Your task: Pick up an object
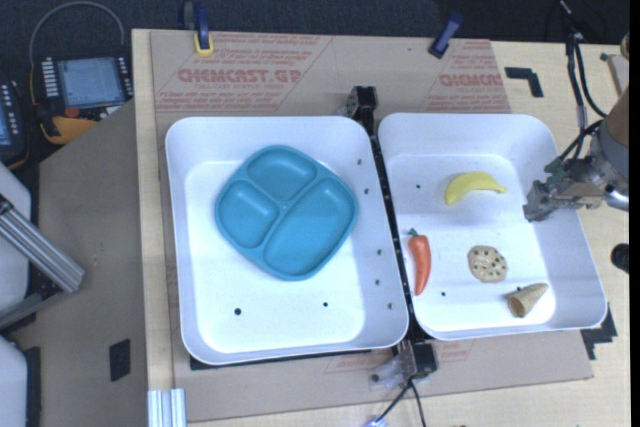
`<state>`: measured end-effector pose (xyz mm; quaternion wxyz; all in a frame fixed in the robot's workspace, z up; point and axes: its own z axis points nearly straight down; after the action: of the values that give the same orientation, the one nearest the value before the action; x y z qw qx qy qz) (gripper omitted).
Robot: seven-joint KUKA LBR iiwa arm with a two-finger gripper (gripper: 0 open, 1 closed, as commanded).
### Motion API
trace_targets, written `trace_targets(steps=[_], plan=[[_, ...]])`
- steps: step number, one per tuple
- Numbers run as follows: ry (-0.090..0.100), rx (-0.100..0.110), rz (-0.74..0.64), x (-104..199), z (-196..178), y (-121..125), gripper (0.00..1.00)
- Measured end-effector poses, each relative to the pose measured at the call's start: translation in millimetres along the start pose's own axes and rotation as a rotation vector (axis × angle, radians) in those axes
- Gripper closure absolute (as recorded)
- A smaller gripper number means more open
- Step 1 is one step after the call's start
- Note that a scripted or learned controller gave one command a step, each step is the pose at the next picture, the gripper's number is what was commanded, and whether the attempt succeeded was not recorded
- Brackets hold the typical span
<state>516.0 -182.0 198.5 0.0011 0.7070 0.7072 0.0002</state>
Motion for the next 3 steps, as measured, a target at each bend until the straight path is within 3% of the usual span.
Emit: trace_targets(steps=[2, 3], plan=[[-0.001, -0.003, -0.001, 4, -75, 5, 1.0], [0.001, 0.0, -0.005, 47, -72, 17, 1.0]])
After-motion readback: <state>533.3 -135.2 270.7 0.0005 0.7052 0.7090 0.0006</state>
